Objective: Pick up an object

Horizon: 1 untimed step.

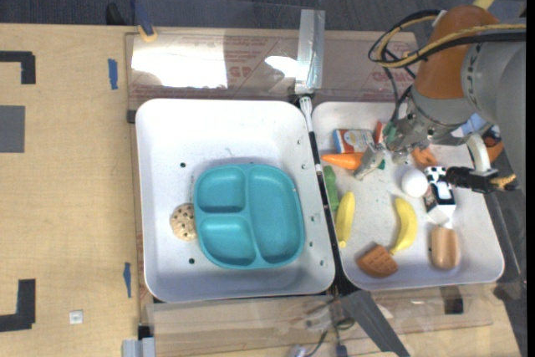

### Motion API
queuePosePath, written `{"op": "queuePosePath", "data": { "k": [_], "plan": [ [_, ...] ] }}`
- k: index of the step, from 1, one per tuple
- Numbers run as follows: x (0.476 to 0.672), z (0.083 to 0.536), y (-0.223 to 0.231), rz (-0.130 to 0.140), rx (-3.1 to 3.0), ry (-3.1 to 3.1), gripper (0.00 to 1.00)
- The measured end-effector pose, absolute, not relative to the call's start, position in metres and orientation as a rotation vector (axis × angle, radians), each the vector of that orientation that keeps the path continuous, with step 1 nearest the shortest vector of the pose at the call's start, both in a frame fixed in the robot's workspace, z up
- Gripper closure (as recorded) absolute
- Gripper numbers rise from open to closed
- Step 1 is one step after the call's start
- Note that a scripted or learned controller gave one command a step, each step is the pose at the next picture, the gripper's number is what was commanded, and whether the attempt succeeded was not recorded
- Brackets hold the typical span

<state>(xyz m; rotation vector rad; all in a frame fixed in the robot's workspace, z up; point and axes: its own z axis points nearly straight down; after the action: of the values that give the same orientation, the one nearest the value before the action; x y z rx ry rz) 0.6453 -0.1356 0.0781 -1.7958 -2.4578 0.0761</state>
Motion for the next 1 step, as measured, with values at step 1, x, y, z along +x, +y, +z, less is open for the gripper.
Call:
{"op": "queuePosePath", "data": {
  "k": [1],
  "plan": [
    [0.6406,0.0985,-0.1517,0.051,-1.85,-2.444,0.0]
  ]
}}
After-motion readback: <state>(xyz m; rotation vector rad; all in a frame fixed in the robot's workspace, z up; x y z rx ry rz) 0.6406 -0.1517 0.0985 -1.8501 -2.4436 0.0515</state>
